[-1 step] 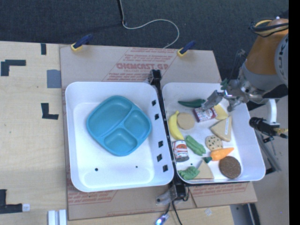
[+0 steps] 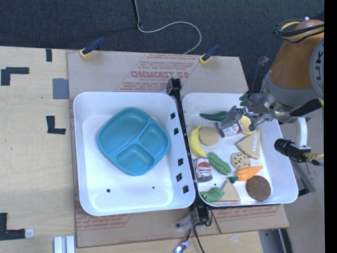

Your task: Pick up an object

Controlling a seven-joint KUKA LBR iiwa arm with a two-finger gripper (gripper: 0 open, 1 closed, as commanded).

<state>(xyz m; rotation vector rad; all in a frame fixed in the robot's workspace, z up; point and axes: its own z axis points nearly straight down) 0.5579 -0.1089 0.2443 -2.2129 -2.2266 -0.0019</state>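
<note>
From the camera above the bench point(image 2: 31, 141), the arm point(image 2: 295, 62) is reaching in over the right bin point(image 2: 281, 194), and its gripper point(image 2: 243, 116) is hanging above the far part of that bin. A small silver-and-red packet point(image 2: 230, 127) is sitting right under the jaws, but whether the jaws are pinching it or merely hovering over it I cannot tell, since the wrist is covering the contact.

Taking that packet as the landmark: a green pepper point(image 2: 212, 116) is lying just beyond it, a banana point(image 2: 196, 142) and a tan round point(image 2: 209, 136) are lying to its left, a cheese wedge point(image 2: 250, 145) just nearer, and a cookie point(image 2: 239, 160), carrot point(image 2: 247, 172), can point(image 2: 202, 169) and brown patty point(image 2: 258, 187) nearer still. A blue plate point(image 2: 134, 140) is resting in the left bin point(image 2: 84, 157).

By my judgement the pick is only beginning: nothing is clearly lifted, so gripping and raising remain.
</note>
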